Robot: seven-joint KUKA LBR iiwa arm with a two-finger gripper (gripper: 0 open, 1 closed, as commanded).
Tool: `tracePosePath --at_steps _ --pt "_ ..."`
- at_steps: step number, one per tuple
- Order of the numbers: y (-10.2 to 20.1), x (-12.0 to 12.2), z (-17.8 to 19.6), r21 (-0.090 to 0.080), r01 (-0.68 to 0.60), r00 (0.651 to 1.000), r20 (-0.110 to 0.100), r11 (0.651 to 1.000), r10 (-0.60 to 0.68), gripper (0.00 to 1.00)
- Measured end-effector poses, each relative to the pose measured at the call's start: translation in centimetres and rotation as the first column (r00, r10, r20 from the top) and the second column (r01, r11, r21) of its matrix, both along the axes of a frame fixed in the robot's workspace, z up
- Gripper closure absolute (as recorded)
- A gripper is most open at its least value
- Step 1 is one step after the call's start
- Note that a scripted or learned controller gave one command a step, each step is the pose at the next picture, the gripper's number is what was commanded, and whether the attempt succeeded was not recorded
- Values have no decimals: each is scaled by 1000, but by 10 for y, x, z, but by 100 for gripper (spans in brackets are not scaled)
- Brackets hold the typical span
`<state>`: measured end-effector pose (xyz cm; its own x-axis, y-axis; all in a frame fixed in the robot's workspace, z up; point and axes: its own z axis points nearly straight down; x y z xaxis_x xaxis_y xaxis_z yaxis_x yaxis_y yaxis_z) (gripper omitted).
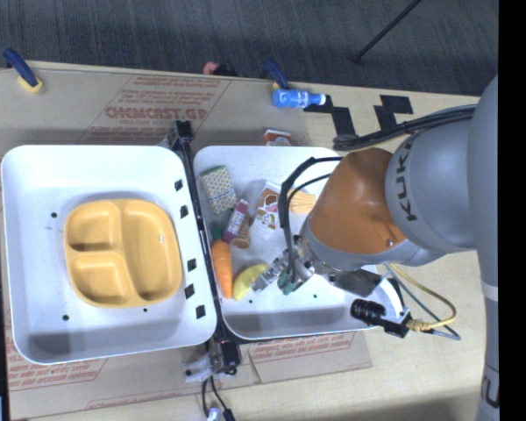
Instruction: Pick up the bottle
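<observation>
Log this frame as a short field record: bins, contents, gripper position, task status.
left bin: holds a yellow divided plate
right bin: holds a small bottle, carrot, lemon-like yellow piece, patterned packet
gripper: low in the right bin, beside the yellow piece
bottle state: lying apart from the gripper, not held
task status: pick not yet done
</observation>
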<state>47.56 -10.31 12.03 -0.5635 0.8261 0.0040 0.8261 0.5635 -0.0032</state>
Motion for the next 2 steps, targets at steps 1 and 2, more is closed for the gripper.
tracePosePath --at_steps 1,2 --pt "-23 2 92 -3 -517 856 5 856 517 100" --pt "35 1 71 0 -831 557 3 557 831 100"
